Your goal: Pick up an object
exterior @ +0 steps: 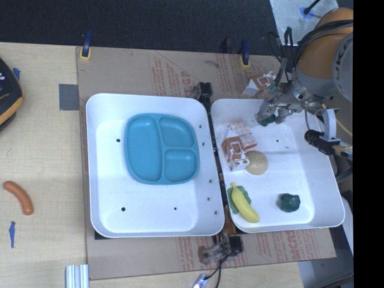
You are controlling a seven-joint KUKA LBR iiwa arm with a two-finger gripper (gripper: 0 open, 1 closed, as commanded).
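Two shallow white bins sit side by side on a brown cardboard sheet over a pale wooden bench. The left bin point(102, 161) holds a blue divided plate point(161, 148) lying flat near its middle. The right bin point(324, 179) holds four things: a crumpled red-and-white packet point(237, 149) near its left wall, a pale tan ball point(257, 162) touching the packet's lower right edge, a yellow banana point(243, 202) with a green end at the lower left, and a dark green lump point(289, 203) at the lower right, well apart from the banana.

The grey arm with its orange band reaches in from the upper right. Its gripper point(268, 116) hangs over the bin's upper part — above and to the right of the packet. Whether it is released or clenched cannot be told; nothing shows in its grasp.

On the bare bench far to the left lies a toy sausage point(18, 197).
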